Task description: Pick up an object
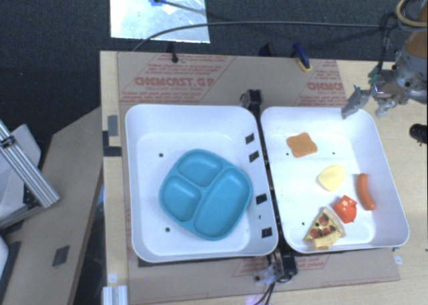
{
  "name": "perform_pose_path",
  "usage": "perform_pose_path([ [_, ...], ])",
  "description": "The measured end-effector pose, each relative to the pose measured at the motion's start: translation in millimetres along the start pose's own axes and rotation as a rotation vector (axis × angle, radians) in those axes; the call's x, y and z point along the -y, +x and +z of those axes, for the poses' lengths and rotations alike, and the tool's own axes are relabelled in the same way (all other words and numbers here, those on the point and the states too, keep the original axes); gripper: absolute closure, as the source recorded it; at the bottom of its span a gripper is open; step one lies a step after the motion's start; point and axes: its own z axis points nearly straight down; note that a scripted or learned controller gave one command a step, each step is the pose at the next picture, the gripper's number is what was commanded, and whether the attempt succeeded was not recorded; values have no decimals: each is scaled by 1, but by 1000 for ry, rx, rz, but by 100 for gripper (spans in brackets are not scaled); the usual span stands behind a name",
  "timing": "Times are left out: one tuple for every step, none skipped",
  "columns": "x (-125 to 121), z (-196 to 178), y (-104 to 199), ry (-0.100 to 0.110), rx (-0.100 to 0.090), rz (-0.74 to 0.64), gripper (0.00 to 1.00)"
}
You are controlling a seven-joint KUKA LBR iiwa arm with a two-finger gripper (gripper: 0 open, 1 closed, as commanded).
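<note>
Dark carpet lies all around the counter (200, 73), which is brown board with red letters on it. Two white bins sit side by side on it. The left bin (144, 130) holds a blue plate (205, 193) with three parts, lying near the middle.

The right bin (381, 156) holds toy food. A toast (301, 144) lies near the far edge, closer to the left wall. A pale yellow chip (331, 178) lies in the middle. A sausage (365, 190) lies just beside the right wall. A red pepper (345, 208) sits near the sausage, toward the near edge. A pizza slice (325, 227) lies at the near edge, touching the pepper or very close to it (hard to tell which).

The claw (369, 99) hangs over the far right corner of the right bin, up above the rim. Its two fingers are spread apart, with nothing between them. It is well apart from all the food. The toast is the nearest piece to it.

A shiny silver sheet (160, 3) lies on the carpet past the far edge of the counter. A black cable (281, 24) runs over the far side.
</note>
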Motion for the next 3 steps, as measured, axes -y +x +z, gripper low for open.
perform_pose_path([
  [-2,-8,1,-12,3,-3,0],
  [-8,52,5,-9,2,-6,0],
  [-1,102,-1,-9,3,0,0],
])
